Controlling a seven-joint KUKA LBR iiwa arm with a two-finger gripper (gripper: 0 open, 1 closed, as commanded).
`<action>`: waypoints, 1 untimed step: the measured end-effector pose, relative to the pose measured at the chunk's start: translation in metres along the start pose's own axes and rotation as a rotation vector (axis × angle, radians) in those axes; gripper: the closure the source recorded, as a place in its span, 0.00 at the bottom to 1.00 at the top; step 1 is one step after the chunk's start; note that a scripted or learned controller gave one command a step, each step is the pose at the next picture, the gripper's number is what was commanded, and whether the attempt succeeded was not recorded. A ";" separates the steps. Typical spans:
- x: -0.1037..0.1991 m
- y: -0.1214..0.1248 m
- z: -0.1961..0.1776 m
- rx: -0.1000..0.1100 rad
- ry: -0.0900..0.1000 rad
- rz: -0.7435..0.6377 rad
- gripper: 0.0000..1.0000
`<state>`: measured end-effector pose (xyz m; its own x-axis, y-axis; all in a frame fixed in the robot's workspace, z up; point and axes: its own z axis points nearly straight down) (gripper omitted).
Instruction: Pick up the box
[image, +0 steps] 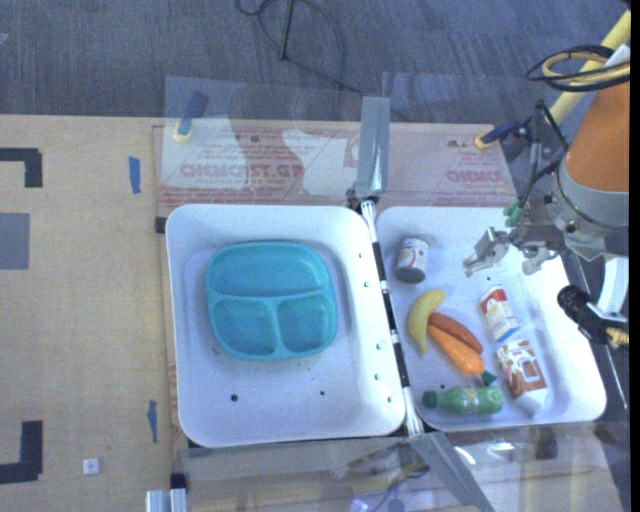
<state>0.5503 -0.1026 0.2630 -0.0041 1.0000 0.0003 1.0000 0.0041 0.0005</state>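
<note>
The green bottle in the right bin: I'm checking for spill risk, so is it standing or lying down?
Lying down. The green bottle rests on its side along the near wall of the right bin, lengthwise left to right.

Small red-and-white box (521, 367), lying flat and slightly angled, near the right bin's front right corner, unheld

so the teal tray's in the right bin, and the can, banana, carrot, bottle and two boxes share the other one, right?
Wrong on the tray's side. The camera view shows the teal tray in the left bin. The can, banana, carrot, bottle and two boxes share the other one, the right bin.
</note>
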 end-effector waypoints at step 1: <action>-0.028 0.001 0.121 -0.001 0.000 0.148 0.00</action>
<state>0.5519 -0.1306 0.1424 0.1435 0.9897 0.0004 0.9897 -0.1435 0.0018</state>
